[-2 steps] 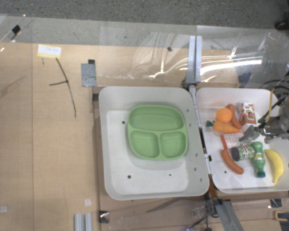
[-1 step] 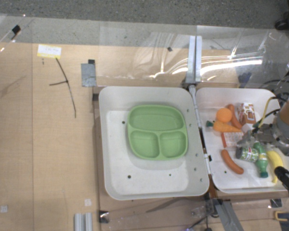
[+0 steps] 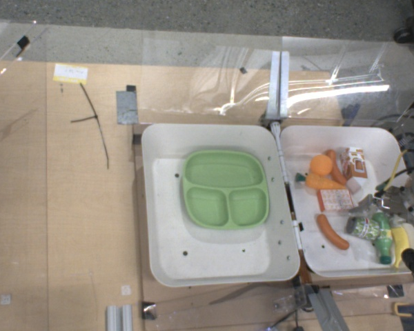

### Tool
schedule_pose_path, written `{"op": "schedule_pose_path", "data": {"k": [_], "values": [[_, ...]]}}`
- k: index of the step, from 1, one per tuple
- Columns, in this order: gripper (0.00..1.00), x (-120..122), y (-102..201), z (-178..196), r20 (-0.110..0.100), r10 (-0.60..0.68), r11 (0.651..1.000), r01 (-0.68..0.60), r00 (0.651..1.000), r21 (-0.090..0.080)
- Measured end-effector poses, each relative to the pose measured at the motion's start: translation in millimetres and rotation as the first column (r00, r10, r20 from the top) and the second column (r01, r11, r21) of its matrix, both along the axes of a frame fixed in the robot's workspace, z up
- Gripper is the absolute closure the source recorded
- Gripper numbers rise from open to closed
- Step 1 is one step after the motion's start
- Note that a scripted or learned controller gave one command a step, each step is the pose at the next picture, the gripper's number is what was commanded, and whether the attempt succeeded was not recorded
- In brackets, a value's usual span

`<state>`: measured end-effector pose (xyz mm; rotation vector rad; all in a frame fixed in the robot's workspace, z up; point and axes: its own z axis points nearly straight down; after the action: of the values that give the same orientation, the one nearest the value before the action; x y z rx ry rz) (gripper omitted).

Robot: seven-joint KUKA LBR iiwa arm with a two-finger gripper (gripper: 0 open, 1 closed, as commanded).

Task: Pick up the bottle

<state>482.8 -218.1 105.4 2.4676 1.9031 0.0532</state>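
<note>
Gripper (image 3: 381, 204): metal parts visible at the right edge of the right bin (image 3: 310, 254), directly above the bottle; whether it is open, closed or gripping cannot be told, since the tips merge with the clutter beneath. Arm: reaches in from the right, mostly cut off by the frame edge, with only grey linkage and dark cable visible.

Bottle (image 3: 379, 234): green, lying in the lower right part of the right bin, cap end toward the near rim, upper end partly hidden under the gripper hardware. Contact between gripper and bottle cannot be confirmed.

Adjacent items, right bin: 1 yellow item (image 3: 400, 243) just beside the bottle on its right, partly cut off; 1 sausage (image 3: 332, 232) to the left of the bottle, apart from it; 1 red printed card (image 3: 335, 199) above the sausage; 1 orange ball (image 3: 321, 165) touching a carrot (image 3: 321, 182); 1 small packet (image 3: 355, 163) near the far rim.

Left bin (image 3: 159, 254): holds 1 green 3-compartment tray (image 3: 225, 187), well apart from the gripper.

Counter (image 3: 62, 219): wooden, carrying both bins, with a yellow label (image 3: 70, 73) at the far left.
</note>
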Motion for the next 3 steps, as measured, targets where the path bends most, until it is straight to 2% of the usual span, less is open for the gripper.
{"op": "schedule_pose_path", "data": {"k": [1, 2, 3], "values": [[0.0, 10.3, -12.4, -3.9, -0.02, 0.208, 0.978, -0.208, 0.978, 0.019], [0.0, 2.6, -15.0, -3.6, -0.007, 0.241, 0.97, -0.241, 0.97, 0.021], [0.0, 7.4, -14.8, -4.2, -0.017, 0.235, 0.972, -0.235, 0.972, 0.024]]}}
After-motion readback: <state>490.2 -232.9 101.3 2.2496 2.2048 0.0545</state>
